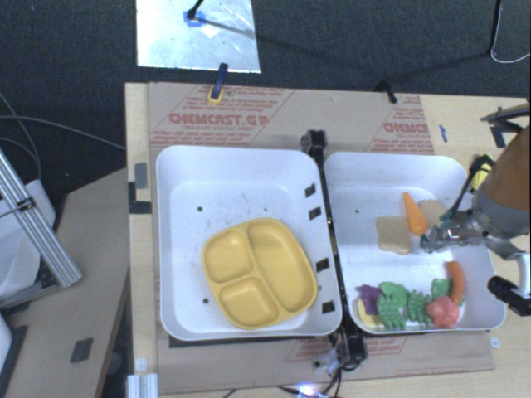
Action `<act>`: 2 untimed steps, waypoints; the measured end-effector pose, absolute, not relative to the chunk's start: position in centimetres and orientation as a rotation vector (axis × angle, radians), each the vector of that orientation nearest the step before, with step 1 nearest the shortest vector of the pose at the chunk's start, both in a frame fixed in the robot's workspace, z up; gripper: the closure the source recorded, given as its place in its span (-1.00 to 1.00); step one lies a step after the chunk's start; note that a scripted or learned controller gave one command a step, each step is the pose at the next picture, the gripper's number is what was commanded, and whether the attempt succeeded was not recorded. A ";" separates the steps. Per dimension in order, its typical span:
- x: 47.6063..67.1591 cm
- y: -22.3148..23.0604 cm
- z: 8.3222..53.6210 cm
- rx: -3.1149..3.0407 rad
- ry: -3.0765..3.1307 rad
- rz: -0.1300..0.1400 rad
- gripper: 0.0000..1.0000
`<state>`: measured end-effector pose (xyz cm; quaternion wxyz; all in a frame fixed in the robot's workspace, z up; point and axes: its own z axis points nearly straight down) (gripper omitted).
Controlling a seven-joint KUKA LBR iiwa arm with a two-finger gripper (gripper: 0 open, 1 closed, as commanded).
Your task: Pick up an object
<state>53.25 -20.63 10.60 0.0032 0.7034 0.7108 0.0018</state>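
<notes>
Currently the gripper (431,240) is hovering in the right bin (365,181), jaws' state impossible to tell, with the orange carrot (414,213) lying just up-left of it, long axis running near-vertical in view.

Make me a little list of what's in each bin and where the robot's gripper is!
left bin: yellow divided plate
right bin: orange carrot, tan bread slice, a second carrot, green toy veggies, pink toy
gripper: low over the right bin, beside the bread slice and the orange carrot
gripper holding something: cannot tell
arm: comes in from the right
</notes>
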 end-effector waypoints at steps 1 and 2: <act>58.0 -11.2 18.0 2.200 2.233 0.015 1.00; 52.0 -13.1 8.0 2.228 2.222 -0.004 1.00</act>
